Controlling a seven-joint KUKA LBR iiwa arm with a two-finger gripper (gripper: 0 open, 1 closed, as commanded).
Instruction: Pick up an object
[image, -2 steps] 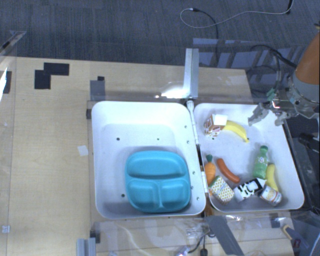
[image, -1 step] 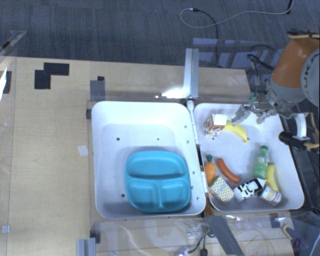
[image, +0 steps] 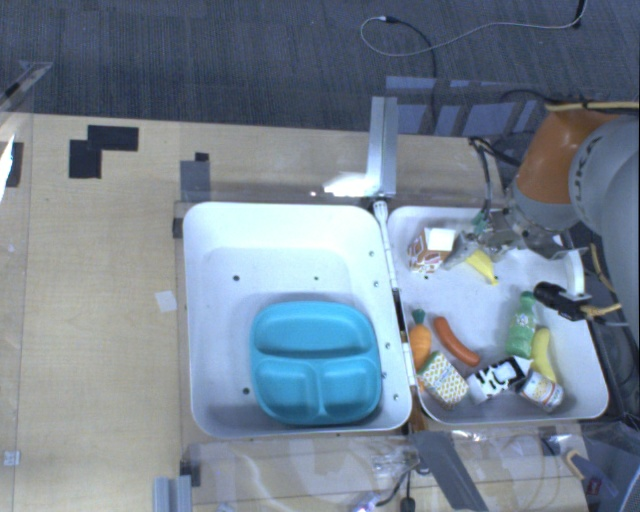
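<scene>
Pale wooden tabletop (image: 90, 300) carried two white bins. Toys lay in the right bin (image: 598, 395); jaws hovered at its far edge over a yellow banana (image: 483, 266). Jaw state: cannot tell.

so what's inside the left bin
A blue divided tray lies in the left bin, toward its near side. The bin floor under the tray is covered, so anything beneath it cannot be seen.

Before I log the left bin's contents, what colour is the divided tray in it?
The divided tray is light blue, clear in the camera view.
</scene>
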